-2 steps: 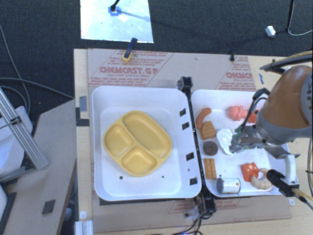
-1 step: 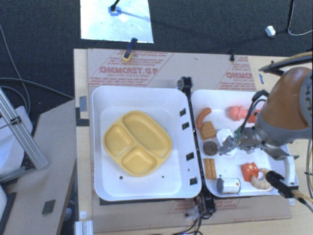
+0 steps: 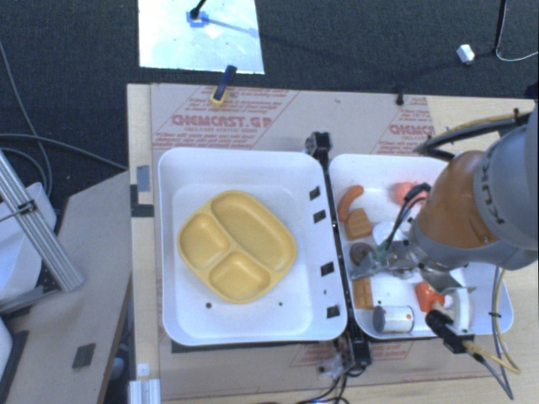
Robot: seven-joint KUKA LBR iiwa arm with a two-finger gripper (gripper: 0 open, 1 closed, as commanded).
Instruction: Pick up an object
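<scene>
1. Camera view looks down on two white bins side by side at mid frame: the left bin [image 3: 181,310] and the right bin [image 3: 354,168], meeting along a black divider.
2. A yellow tray [image 3: 237,245] with three compartments lies tilted in the middle of the left bin, with bare white floor all round it up to the walls.
3. The arm [image 3: 472,204] comes in from the right edge and covers much of the right bin.
4. The gripper [image 3: 379,259] sits low over that bin's left-centre; whether it is released or clenched cannot be told.
5. Small objects crowd the right bin: an orange sausage [image 3: 348,200] upper left, a tan block [image 3: 360,223] just below it, a grey can [image 3: 392,318] near the lower wall.
</scene>
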